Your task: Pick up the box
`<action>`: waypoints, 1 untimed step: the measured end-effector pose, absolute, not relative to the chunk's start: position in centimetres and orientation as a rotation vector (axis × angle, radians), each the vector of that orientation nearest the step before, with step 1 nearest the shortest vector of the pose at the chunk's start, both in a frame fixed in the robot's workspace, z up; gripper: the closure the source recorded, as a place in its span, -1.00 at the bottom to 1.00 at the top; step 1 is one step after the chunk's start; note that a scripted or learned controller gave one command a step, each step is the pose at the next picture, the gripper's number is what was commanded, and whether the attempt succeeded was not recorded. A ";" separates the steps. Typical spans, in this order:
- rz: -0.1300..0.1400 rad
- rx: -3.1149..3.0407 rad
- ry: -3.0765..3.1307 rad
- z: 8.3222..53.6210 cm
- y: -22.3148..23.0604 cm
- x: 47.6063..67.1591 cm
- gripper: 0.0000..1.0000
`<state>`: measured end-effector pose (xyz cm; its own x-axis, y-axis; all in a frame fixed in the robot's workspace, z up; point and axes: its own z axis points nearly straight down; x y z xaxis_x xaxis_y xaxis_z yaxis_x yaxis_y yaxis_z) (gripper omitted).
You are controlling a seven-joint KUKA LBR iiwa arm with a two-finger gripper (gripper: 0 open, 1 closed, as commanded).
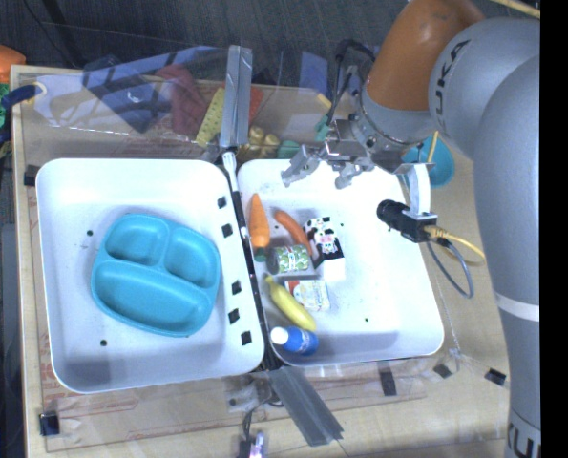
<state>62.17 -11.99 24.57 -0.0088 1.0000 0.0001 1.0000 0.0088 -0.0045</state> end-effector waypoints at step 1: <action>-0.009 -2.130 -2.321 11.4 -13.7 59.5 -1.00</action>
<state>59.54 -13.70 11.42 -0.0857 0.9963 -0.0027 0.9963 0.0857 0.0102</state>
